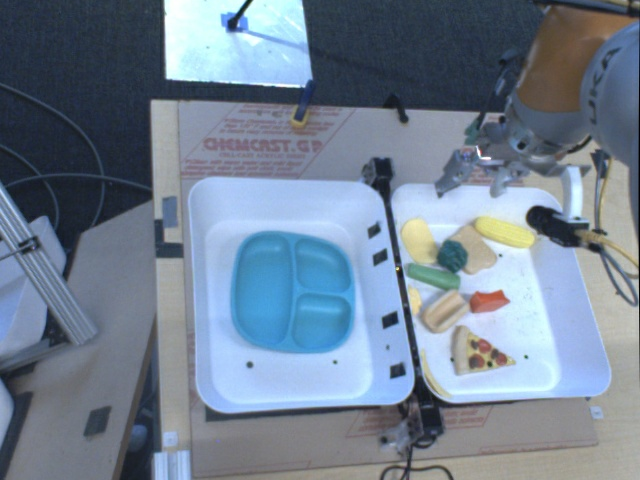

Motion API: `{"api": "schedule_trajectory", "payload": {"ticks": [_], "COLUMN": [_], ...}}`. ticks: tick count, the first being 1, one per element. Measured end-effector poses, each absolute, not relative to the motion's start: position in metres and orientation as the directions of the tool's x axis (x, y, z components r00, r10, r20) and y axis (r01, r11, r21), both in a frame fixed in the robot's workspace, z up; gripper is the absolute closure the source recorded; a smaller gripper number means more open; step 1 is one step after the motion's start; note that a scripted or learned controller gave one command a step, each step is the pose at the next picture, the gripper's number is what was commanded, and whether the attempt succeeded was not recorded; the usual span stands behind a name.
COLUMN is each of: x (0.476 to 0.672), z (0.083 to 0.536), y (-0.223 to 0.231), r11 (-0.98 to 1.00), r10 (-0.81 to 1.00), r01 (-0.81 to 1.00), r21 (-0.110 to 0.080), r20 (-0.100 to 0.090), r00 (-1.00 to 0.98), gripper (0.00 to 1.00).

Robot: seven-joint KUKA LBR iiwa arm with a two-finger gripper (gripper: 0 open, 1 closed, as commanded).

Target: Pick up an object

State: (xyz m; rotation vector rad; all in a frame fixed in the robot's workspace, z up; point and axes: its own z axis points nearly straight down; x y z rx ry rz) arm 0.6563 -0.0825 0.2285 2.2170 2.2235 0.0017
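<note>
From the fixed camera above the bench, you see two shallow white bins side by side on a cardboard sheet printed with red lettering (262,145). The left white bin (215,218) holds a light blue plastic tray (293,291) with three compartments, lying flat near its middle.

The right white bin (575,313) carries the small toy foods. A yellow corn cob (504,232) lies near the bin's far edge. To its left you find a pale yellow rounded piece (419,239), and between them a tan slice shaped like bread (478,251) with a dark teal lumpy piece (452,256) touching it. A green stick-shaped piece (432,276) lies just below that, slanted. Nearer the camera are a tan bun-like roll (444,311), a small orange-red piece (489,301) just beside it, and a pizza slice with red dots (479,352) closest to the front wall.

The grey arm with its orange band (565,63) comes in from the right. Its two-finger gripper (478,173) hangs over the far rim of the right bin, apart from every toy, with nothing between its fingers. You cannot tell from this slant whether they are spread or pressed together.

A silvery square sheet (238,26) lies on the dark floor beyond the bench.
</note>
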Motion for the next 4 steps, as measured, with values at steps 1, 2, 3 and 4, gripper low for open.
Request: {"api": "schedule_trajectory", "payload": {"ticks": [1,2,3,4], "x": [0.601,0.501,0.490,0.549], "z": [0.089,0.083,0.190,0.188], "y": [-0.083,-0.124,-0.017,0.038], "r11": [-0.001,-0.006,0.014,0.011], "r10": [1.000,1.000,1.000,1.000], "r01": [1.000,1.000,1.000,1.000], "r21": [-0.010,-0.007,0.010,0.006], "r20": [0.003,0.000,0.004,0.003], "r00": [0.001,0.006,-0.014,-0.011], "gripper": [0.00,0.00,0.00,0.00]}}
